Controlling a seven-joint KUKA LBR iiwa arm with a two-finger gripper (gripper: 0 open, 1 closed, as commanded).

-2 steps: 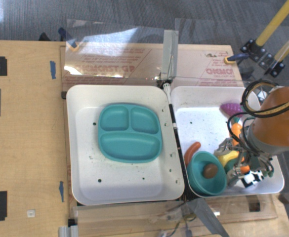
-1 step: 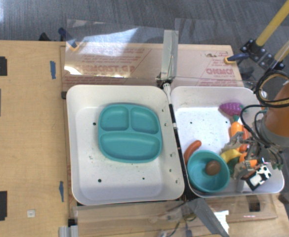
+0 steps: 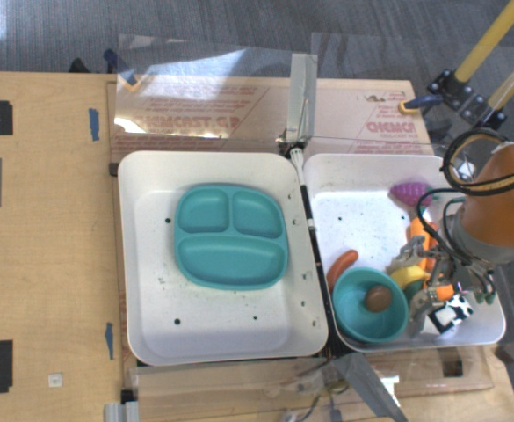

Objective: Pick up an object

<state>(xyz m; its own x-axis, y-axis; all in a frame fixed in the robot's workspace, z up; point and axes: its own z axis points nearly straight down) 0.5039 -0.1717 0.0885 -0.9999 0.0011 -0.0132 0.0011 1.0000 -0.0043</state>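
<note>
- Camera view: pincer sits low in the right bin, near that bin's front right corner, among a yellow piece and orange pieces; whether it is open or closed I cannot tell.
- Teal bowl with a brown item inside stands just beside the pincer, at the bin's front edge; a red sausage-like piece lies against the bowl's rim, a purple object towards the back.
- Left bin carries a teal divided plate.
- Progress, as a judgement: reach appears done; nothing looks lifted, so the grasp and raise remain.
</note>
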